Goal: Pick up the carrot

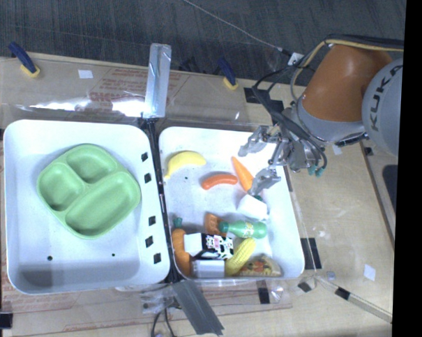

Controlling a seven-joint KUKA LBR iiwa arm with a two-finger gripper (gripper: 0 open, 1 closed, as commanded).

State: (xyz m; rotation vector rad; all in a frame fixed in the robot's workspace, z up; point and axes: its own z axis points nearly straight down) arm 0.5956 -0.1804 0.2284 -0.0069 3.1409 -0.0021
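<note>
Carrot (242, 173): orange, tapered, lying flat on the floor of the right bin (198, 139) in its upper part, slanting down toward the gripper (261, 163), with a sausage (219, 180) just beside it on the left and a banana (184, 160) further left. Status: not yet lifted; nothing shows between the fingers, which appear spread apart, one metal tip above the carrot's thick end and the other at the bin's right rim near a white block (253, 204). Remaining, by judgement: closing on the carrot and raising it clear of the bin. Left bin (25, 261): holds a green divided plate (89, 190). Lower right bin: a crowded heap including a green bottle (247, 229), an ear of corn (241, 252) and a black-and-white carton (209, 245); several pieces there overlap and cannot be identified. Whether either fingertip touches the carrot cannot be told, since wrist and cabling crowd that corner.
</note>
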